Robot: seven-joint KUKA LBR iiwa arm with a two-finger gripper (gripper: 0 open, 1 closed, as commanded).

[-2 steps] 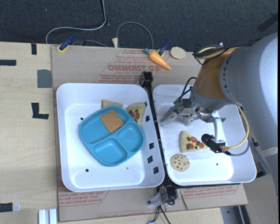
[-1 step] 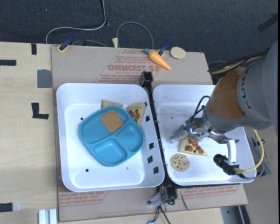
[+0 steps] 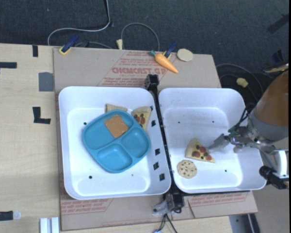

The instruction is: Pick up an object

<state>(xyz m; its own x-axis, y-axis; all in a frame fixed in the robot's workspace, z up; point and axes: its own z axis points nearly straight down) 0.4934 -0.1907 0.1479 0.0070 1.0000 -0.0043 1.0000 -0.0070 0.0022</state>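
Note:
A toy pizza slice (image 3: 200,152) lies flat on the floor of the right bin (image 3: 203,95). A round chocolate-chip cookie (image 3: 186,169) sits just in front of it to the left. My gripper (image 3: 218,142) reaches in from the right and hangs low over the right bin, its tip just right of the pizza slice and not visibly touching it. In the left bin (image 3: 72,144) a blue divided plate (image 3: 117,144) carries a brown toast piece (image 3: 117,125). A second pizza slice (image 3: 142,115) and another toast piece (image 3: 112,108) lie at the plate's far edge.
Behind the bins, on the cardboard sheet, rest a toy carrot (image 3: 166,63) and a beige disc (image 3: 185,55). A black divider (image 3: 157,125) runs between the bins. Cables loop across the dark floor at the back.

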